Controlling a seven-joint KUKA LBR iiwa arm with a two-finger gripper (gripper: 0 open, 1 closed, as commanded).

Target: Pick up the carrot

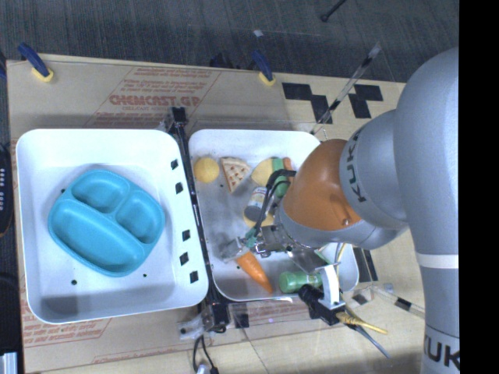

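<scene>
Not yet lifted: carrot [253, 269] lying on the floor of the right bin [226, 283] near its front wall, just below the gripper [251, 248], whose grip state cannot be told; grasp and lift seemingly remaining.

Even, fairly bright overhead light falls on the two white bins; the left bin [93, 150] looks nearly washed out along its rim, with a soft grey shadow in its near corner. The blue tray [105, 220] inside that bin carries a mild sheen (no hard glare). Right of the bin, the arm [405, 178] shades the other bin's contents. The floor beyond the bin is dim and grainy. Overall sharpness is modest.
</scene>
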